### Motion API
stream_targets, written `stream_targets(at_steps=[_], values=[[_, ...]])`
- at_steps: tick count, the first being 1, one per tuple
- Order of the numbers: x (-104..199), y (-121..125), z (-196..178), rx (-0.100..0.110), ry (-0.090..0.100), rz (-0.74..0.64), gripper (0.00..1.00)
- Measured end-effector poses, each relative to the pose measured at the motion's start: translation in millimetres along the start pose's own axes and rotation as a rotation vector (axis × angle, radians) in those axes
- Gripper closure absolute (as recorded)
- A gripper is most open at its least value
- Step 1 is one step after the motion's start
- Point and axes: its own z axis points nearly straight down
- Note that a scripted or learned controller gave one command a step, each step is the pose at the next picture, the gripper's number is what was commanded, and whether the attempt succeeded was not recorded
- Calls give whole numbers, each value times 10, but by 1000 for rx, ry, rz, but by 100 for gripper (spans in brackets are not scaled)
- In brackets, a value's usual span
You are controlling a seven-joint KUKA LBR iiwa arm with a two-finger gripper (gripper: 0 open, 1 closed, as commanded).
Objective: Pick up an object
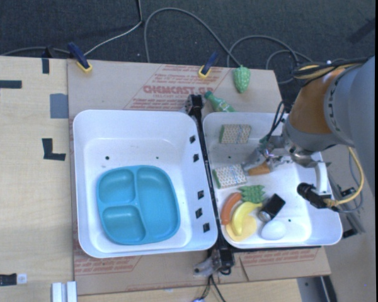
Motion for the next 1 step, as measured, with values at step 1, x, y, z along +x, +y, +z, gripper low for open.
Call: stream_targets(at_steps=[1], values=[[830, 271, -890, 3, 5, -3, 100]])
